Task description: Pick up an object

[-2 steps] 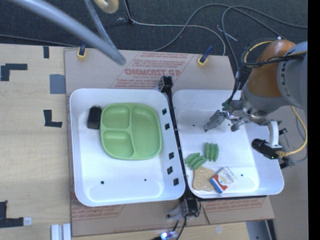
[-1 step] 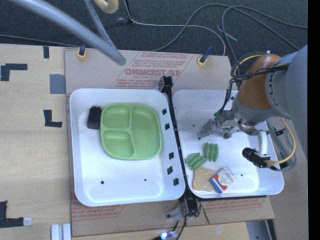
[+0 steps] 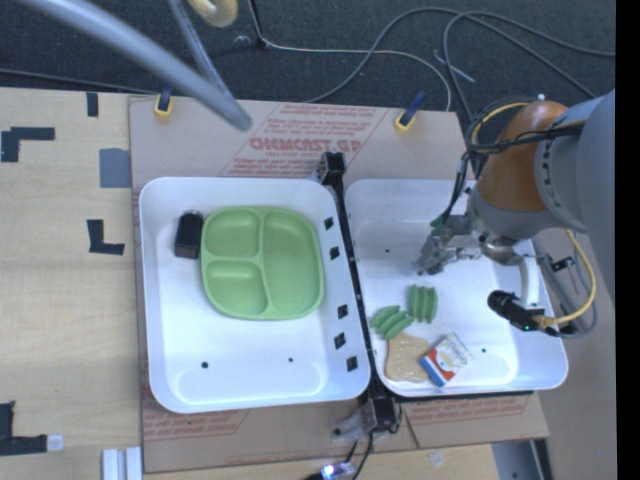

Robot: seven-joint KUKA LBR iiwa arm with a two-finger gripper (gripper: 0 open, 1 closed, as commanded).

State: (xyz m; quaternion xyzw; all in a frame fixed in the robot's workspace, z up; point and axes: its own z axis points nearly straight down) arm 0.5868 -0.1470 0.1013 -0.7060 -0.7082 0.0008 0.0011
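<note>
the gripper (image 3: 432, 258) hangs low in the right bin (image 3: 385, 203), nothing visible between its fingers; how wide they stand cannot be told. near it lie two green pods (image 3: 408, 310), a tan piece (image 3: 404, 360) and a small packet (image 3: 444, 358). the left bin (image 3: 165, 298) holds a green tray (image 3: 262, 262) and a black block (image 3: 188, 235)

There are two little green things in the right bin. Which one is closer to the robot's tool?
The upper green piece, the ribbed one lying just below the tool. The other green piece lies lower and further left, beside the tan slice.
</note>
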